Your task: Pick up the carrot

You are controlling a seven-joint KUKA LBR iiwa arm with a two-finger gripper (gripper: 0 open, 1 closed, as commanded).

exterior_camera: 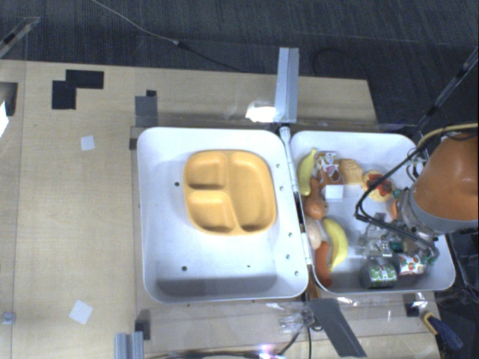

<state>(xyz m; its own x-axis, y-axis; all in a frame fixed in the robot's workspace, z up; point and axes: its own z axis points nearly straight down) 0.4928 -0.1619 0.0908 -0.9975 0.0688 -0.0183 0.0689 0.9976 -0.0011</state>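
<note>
- Bench (67,223) of pale wood carries two shallow white bins side by side
- Left bin (161,275) holds a yellow divided tray (228,191), which lies flat near its middle
- Right bin (445,275) is crowded with toy food and small packs
- Carrot (322,260), as far as it can be made out, is the orange-red piece against the right bin's left wall, near the front corner; its upper end is tucked under a yellow banana (337,241)
- A second banana (306,170) lies along the same wall towards the back, with a brownish-orange piece (316,206) between the two bananas
- A small printed carton (326,166) and a tan bun-like piece (350,172) sit at the back of the right bin
- Arm (449,182), with its orange band, reaches over the right side of the right bin, black cables looping beside it
- Jaws hang below the wrist among clutter, just above a green can (382,274) and a small carton (412,264); whether they are apart or together cannot be told
- Jaws are well apart from the carrot, with the front banana lying between them
</note>
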